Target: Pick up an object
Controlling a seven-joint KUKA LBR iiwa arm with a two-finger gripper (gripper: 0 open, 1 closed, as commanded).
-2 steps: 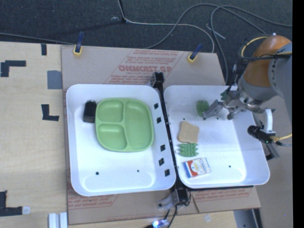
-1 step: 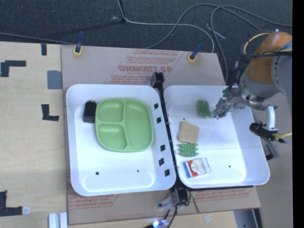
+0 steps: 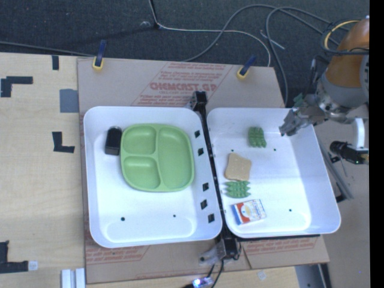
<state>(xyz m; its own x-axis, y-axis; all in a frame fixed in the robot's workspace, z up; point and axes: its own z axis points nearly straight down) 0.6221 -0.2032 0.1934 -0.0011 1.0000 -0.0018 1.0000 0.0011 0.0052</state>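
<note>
bench: light wood (image 3: 36, 179) | beyond: dark carpet (image 3: 72, 11) | cables (image 3: 240, 23)

We see a brown cardboard sheet (image 3: 180, 83) under the two shallow white plastic bins (image 3: 96, 161), held by yellow-and-blue clamps (image 3: 98, 60) at its eleven and one o'clock corners. Grey cables (image 3: 240, 23) trail across dark carpet (image 3: 60, 11) at twelve o'clock, and black tape marks (image 3: 60, 143) dot the pale wooden bench (image 3: 30, 191) at nine o'clock.

You are looking down from a single fixed camera above the tabletop (image 3: 36, 179), tilting at a slant so the far edge and dark floor are showing along the top. It is sitting far enough back that it is taking in the left bin (image 3: 96, 179) and the right bin (image 3: 300, 179) whole, side by side. The arm (image 3: 345, 71) is entering from your right.
</note>
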